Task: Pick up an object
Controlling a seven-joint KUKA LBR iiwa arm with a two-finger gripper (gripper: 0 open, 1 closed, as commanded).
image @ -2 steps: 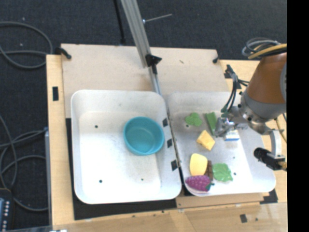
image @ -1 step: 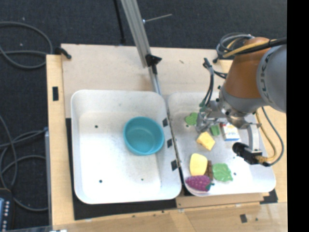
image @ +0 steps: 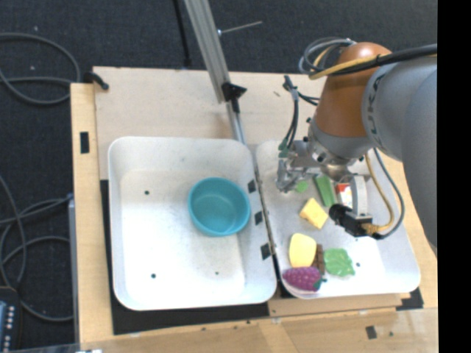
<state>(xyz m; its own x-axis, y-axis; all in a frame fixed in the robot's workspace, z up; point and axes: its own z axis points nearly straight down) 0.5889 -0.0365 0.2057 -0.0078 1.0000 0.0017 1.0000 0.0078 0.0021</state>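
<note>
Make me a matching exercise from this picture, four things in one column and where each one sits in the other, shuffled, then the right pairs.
Things:
1. blue bowl
2. purple grapes
3. yellow block
4. pincer

Places:
A. right bin's near corner
B. middle of the right bin
C. left bin
D. far-left part of the right bin, beside the divider

Pairs: 1-C, 2-A, 3-B, 4-D
</note>
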